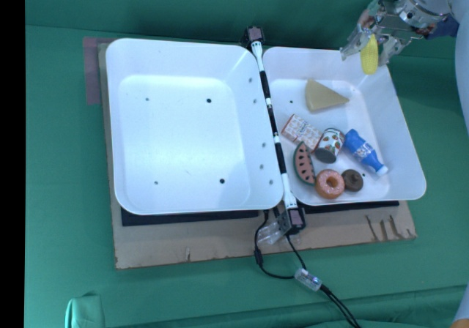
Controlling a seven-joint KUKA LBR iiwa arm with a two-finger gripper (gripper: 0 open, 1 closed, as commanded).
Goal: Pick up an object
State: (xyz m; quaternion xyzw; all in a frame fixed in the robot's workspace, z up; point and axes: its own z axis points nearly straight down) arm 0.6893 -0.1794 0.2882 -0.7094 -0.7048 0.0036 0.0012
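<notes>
My gripper [371, 47] hangs above the far right corner of the right bin [399, 110], shut on a small yellow object [369, 56] that shows between its fingers. Below it in the right bin lie a pale yellow cheese wedge [323, 95], a checkered wafer [300, 131], a small patterned cup [330, 145], a blue bottle [364, 151], a watermelon slice [304, 164], an orange-frosted donut [330, 184] and a chocolate donut [352, 180].
The left bin [187, 132] lies beside the right one, with a black-and-white striped divider bar [272, 121] between them. Both rest on a cardboard sheet [190, 246] over green cloth. A cable [308, 279] trails off the front.
</notes>
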